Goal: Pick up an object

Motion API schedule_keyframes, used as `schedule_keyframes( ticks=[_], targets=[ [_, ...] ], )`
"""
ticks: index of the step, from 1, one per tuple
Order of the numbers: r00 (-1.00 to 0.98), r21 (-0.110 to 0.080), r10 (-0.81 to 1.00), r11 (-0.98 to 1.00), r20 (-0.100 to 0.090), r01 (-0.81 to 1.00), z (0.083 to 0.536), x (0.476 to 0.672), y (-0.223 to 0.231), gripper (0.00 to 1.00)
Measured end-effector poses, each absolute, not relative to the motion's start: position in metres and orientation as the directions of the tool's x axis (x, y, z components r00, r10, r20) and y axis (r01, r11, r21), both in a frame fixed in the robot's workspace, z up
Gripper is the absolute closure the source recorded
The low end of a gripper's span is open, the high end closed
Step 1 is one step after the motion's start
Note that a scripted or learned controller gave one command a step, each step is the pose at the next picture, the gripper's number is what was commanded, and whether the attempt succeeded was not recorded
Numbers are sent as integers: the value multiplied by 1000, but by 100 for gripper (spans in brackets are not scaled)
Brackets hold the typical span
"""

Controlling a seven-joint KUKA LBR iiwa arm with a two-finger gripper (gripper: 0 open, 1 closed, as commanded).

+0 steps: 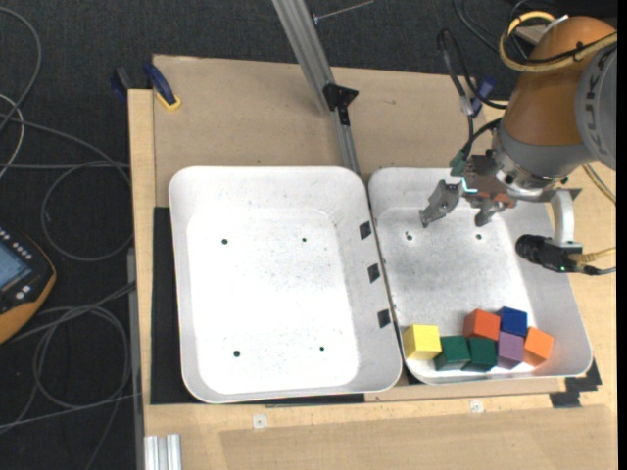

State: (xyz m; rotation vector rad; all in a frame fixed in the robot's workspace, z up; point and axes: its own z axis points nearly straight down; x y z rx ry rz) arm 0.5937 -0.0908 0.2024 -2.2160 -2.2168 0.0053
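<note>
My gripper (460,211) hangs over the far part of the right bin (441,272), its two fingers spread apart with nothing between them. Several coloured blocks cluster at the bin's near edge: a yellow block (423,340), two green blocks (454,352), an orange-red block (481,323), a blue block (512,319), a purple block (511,346) and an orange block (538,343). The blocks lie well below the gripper in the view, apart from it.
The left bin (269,282) sits beside the right one, with black clips along their shared edge. A slanted metal pole (313,57) rises behind the bins. Cables lie on the floor at the left.
</note>
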Motion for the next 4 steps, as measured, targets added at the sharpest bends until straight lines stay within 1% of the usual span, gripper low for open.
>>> schedule_keyframes(
  ticks=[1,2,3,4],
  targets=[
    [0,-1,1000,0,2,1000,205,595,-91,0],
    [1,-7,1000,-1,1,1000,163,592,-91,0],
    [0,-9,1000,0,2,1000,104,584,-84,0],
    [1,-5,1000,-1,2,1000,99,584,-84,0]
  ],
)
